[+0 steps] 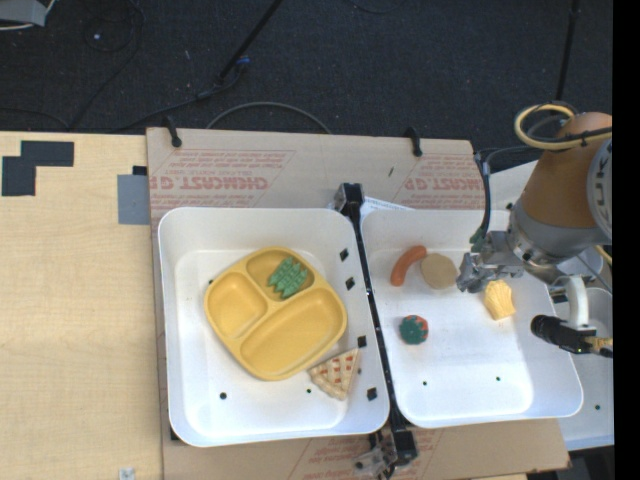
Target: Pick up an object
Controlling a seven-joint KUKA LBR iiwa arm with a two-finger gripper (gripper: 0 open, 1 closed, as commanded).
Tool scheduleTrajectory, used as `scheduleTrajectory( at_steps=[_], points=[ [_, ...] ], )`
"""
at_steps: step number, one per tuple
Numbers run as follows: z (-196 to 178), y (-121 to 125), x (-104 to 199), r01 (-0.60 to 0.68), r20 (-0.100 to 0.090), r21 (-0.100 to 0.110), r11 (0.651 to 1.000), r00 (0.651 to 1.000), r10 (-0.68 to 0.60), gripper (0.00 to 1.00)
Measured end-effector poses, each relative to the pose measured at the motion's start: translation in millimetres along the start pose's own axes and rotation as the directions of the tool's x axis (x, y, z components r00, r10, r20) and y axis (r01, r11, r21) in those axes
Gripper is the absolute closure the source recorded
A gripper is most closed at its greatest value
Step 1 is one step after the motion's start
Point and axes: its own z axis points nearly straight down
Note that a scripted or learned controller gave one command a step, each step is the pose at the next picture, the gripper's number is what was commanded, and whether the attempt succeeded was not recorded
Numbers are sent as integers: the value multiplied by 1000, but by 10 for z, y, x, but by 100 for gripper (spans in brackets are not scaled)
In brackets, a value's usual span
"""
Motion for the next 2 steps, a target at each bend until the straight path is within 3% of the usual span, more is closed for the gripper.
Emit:
scheduleTrajectory(
  at_steps=[1, 2],
  points=[
    [-517, 7, -7, 4, 0, -1, 1000, 1000, -4, 100],
    [-627, -160, 557, 7, -3, 5, 1000, 1000, -7, 100]
  ],
)
